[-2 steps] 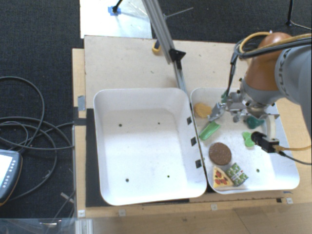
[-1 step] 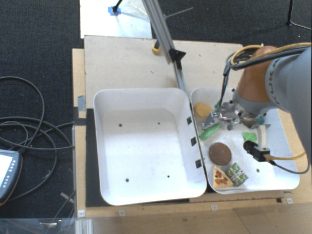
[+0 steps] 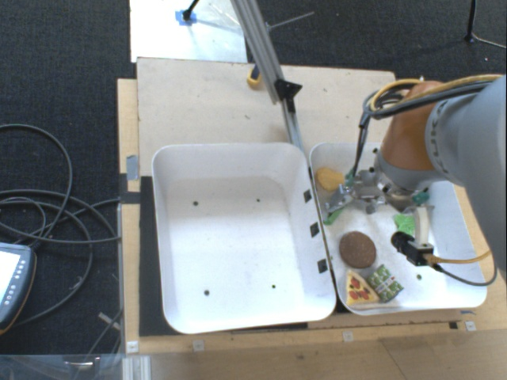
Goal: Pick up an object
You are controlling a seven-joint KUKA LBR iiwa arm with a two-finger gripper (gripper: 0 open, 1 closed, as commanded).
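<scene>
Hanging low over the far-left part of the right bin (image 3: 453, 242), the gripper (image 3: 354, 197) is seen from above, and its metal body hides the tips, so I cannot tell if it is released or clenched, and no object is visibly held in it. Just beside it, toward the far-left corner of this bin, lies a yellow object (image 3: 328, 178), and a green piece (image 3: 336, 209) lies close under the gripper, next to the wall between the two bins. A little nearer to the camera there is a round brown disc (image 3: 358, 248), apart from the gripper. Near the front wall lie a triangular yellow and red piece (image 3: 360, 289) and a small green patterned block (image 3: 386, 282), touching or almost touching each other. One more green thing (image 3: 405, 222) is partly covered by the wrist. The grey arm (image 3: 467, 137) with its orange band comes in from the right. The left bin (image 3: 162, 212) stands side by side with the right one on the pale bench (image 3: 198, 101).
</scene>
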